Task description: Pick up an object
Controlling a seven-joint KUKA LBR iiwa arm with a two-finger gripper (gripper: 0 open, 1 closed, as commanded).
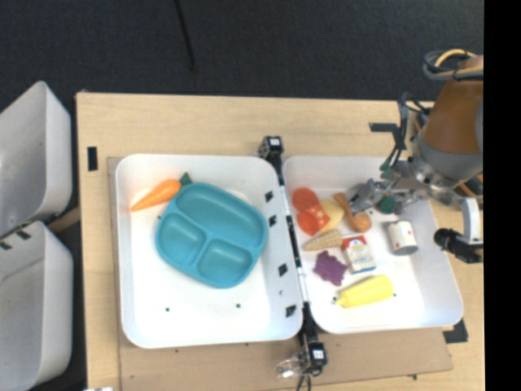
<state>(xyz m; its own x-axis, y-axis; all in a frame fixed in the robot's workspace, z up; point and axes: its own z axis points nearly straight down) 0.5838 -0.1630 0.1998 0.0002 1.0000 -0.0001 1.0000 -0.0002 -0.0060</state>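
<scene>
My gripper hangs low over the right bin, at its upper middle, reaching in from the right. Just below it lies a small orange-brown piece. Left of that are a red tomato-like toy and a yellow wedge. Lower down I see a tan cone-shaped piece, a purple grape cluster, a small white carton, a white cup and a yellow corn cob.
The left bin holds a teal divided plate and a toy carrot at its upper left. A black-clipped ridge separates the bins. The arm's orange band stands at the right edge.
</scene>
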